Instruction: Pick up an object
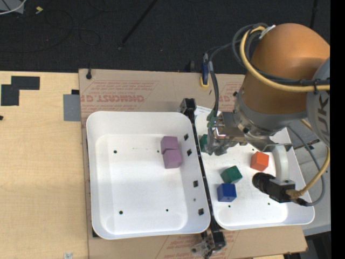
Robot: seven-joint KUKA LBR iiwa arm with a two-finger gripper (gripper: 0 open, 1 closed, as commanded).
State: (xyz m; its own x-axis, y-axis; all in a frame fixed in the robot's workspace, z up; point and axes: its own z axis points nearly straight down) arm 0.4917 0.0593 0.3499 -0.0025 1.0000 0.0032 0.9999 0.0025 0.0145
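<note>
Under the bins [143,198], cardboard [135,93] with unreadable mirrored red print, gripper [215,144] over right bin, grip state unclear.

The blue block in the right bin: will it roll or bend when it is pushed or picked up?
The blue block looks like a flat-faced cube, so it will probably slide, not roll. It seems rigid. The green block sits close, so a push may bump it.

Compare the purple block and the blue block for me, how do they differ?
The purple block lies in the left bin; the blue block lies in the right bin. The purple block looks bigger and longer, like two cubes joined, while the blue block is a single small cube. The purple block sits alone; the blue block has a green block close by. Both rest on white bin floors.
</note>
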